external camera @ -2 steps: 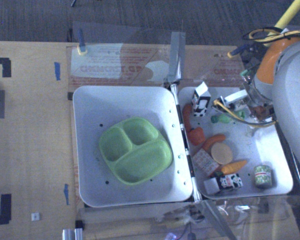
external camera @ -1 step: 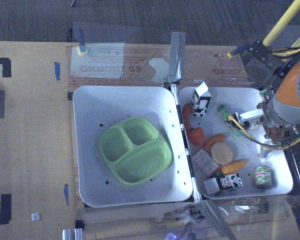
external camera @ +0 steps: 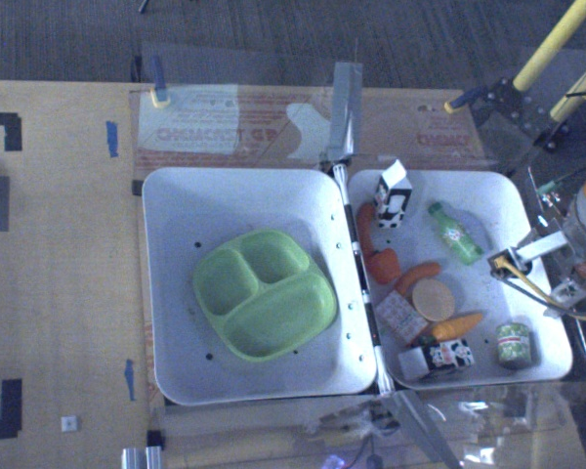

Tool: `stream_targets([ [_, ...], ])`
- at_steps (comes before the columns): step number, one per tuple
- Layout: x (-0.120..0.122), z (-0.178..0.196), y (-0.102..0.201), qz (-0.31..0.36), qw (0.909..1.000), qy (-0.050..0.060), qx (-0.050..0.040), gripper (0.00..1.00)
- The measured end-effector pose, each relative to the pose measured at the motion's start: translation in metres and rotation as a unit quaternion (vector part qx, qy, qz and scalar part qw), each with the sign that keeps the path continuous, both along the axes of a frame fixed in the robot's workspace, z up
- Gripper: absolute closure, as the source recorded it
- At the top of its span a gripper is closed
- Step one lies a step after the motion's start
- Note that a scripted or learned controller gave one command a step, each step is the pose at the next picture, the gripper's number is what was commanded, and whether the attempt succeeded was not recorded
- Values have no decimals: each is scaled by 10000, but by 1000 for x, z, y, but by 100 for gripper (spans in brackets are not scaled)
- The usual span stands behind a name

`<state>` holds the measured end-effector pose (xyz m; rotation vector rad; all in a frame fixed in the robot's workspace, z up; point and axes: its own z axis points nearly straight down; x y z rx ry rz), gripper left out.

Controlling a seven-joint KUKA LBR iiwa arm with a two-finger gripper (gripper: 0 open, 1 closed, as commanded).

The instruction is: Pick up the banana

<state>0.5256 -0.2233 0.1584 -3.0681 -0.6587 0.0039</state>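
Here's the gripper point(external camera: 569, 283), in at the far right over the outer rim of the right bin point(external camera: 513, 195), and from this angle there's no telling whether it is open or closed, or whether it has hold of anything. Below it, the right bin is crowded: a cow-print carton point(external camera: 393, 195) stands at the back by the divider, a green bottle point(external camera: 455, 233) lies tilted just beside it, and a red sausage point(external camera: 366, 231) runs along the inner wall. Toward the middle there's a round tan disc point(external camera: 434, 300) with a carrot point(external camera: 457, 325) just in front of it, a second carton point(external camera: 450, 357) lying at the front, and a green can point(external camera: 514, 345) near the front corner. As for the banana, it can't be picked out in that pile. Over in the left bin point(external camera: 166, 262), a green tray point(external camera: 264, 293) with three compartments sits near the middle, well apart from the gripper.
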Motion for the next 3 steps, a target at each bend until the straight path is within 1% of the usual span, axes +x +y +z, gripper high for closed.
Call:
stream_targets([
  [1, -28, 118, 0, -776, 9970, -8, -16, 0],
  [2, -47, 24, 78, -942, 9955, 7, -7, 0],
  [3, -1, 25, 160, -1043, 9945, -3, -13, 0],
])
